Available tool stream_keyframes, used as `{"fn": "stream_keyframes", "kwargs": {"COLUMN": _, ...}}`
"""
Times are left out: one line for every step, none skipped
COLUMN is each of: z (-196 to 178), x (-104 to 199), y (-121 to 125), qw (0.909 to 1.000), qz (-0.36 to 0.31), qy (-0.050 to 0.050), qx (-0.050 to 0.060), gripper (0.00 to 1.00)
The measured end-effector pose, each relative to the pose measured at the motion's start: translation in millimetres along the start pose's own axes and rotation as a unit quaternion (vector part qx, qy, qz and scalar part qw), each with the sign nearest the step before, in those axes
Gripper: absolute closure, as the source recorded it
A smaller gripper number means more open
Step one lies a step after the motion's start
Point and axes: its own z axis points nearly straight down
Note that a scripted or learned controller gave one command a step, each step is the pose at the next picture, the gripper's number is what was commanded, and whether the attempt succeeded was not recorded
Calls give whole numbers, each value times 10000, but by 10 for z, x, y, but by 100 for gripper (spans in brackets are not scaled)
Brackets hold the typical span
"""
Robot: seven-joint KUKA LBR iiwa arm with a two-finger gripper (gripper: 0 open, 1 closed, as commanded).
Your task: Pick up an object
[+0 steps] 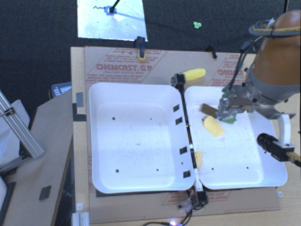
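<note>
Grey arm [263, 86], orange band (w/ black cables), metal gripper [225, 108].

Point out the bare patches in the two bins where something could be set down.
The left bin offers its whole floor, bordered by its rim and the centre divider. In the right bin, the front floor below the yellow object is bare. Its back is crowded: gripper, brown piece, green object.

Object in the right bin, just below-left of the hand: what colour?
Yellow. The rounded object lies on the right bin floor, clearest in the camera view.
</note>
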Motion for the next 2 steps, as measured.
{"fn": "stream_keyframes", "kwargs": {"z": -1315, "x": -80, "y": -31, "qw": 10000, "qz": 7, "qy": -4, "qx": -15, "gripper": 100}}
{"fn": "stream_keyframes", "kwargs": {"z": -2064, "x": 94, "y": -135, "qw": 10000, "qz": -2, "qy": 1, "qx": 24, "gripper": 100}}
